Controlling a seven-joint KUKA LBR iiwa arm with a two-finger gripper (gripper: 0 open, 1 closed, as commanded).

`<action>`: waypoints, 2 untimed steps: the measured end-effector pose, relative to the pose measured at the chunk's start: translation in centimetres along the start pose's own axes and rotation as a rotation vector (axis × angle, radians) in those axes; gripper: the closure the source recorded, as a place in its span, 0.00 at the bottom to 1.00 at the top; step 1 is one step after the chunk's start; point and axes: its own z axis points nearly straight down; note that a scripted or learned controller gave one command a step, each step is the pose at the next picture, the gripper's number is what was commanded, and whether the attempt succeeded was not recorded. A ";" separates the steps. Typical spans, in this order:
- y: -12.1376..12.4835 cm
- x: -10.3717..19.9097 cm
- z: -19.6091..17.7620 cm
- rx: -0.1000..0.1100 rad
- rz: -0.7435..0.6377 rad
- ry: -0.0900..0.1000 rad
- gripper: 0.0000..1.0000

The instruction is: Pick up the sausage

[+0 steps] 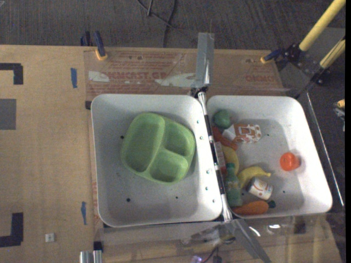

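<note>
Sausage: I think it is the red-brown stick (225, 138) in the right bin (307, 147). It lies along that bin's left wall, just below the green ball (222, 118) and touching the little white and orange box (247, 132).
Claw: I cannot tell if it is open, closed or holding anything.
Wrong pick: the carrot (251, 207) at the bottom of the same bin is long and orange too (easy to mix up with a sausage), so the claw could go for that one.
Tight spot: the sausage sits right by the wall, so the claw could bump the wall or slide off.
Crowding: the ball, the box and the banana (253, 173) are all close, so one of them could get pushed or grabbed along with it.
Left bin: the left bin (109, 201) holds a green plate (158, 147) with three parts.
Bench: a flat brown board (44, 147) with bits of blue tape (73, 77) and black marks.
Room: a dark floor (66, 10) at the top with a black cable (159, 1), and yellow poles (323, 21) at the top right.
</note>
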 end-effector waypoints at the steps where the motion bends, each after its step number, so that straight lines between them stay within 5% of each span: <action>1: 0.0 0.1 -6.9 -0.002 -0.003 0.001 0.00; 2: 0.0 0.0 -8.4 -0.003 -0.002 0.002 0.00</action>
